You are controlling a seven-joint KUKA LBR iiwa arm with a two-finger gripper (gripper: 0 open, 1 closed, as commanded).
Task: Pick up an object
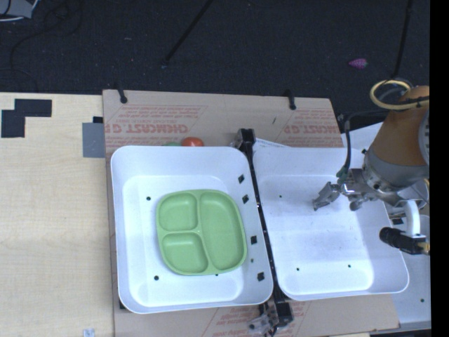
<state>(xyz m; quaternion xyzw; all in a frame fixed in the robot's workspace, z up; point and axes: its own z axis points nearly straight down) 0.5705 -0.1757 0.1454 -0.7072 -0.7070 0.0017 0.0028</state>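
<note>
A light green divided plate (202,231) lies flat in the left bin (133,167), filling most of its floor. My gripper (340,199) hangs over the right bin (316,272), near its right side and far from the plate. Its fingers (323,197) are spread open, and only the white bin floor shows between them. The grey arm with its orange band (400,128) reaches in from the right edge.
A small red and green object (190,142) sits behind the left bin's back wall on the cardboard (210,118). A black divider with clips (256,216) runs between the two bins. A wooden bench top (49,223) lies to the left.
</note>
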